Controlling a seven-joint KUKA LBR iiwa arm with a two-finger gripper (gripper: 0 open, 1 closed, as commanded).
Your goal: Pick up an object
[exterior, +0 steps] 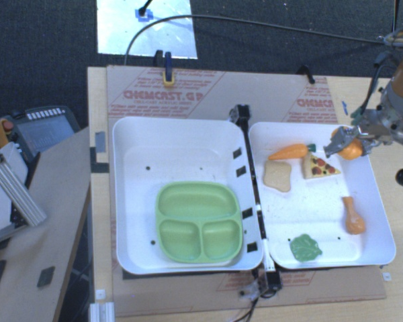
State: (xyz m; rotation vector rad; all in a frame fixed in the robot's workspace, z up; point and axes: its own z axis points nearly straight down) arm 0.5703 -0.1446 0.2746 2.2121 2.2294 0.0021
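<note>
Green lettuce piece [305, 247] — jaws [344, 141] clamp an orange object [351, 151].

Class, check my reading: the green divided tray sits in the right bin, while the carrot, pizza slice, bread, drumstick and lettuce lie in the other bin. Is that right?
Not quite. The camera view shows the green divided tray in the left bin, not the right. The carrot, pizza slice, bread, drumstick and lettuce do lie in the other bin, the right bin.

Dark carpet [47, 39] is covering the floor beyond the bench's far edge, a shiny metal sheet [144, 19] is lying on it, and a grey side table [37, 206] is standing off the bench's left edge.
</note>
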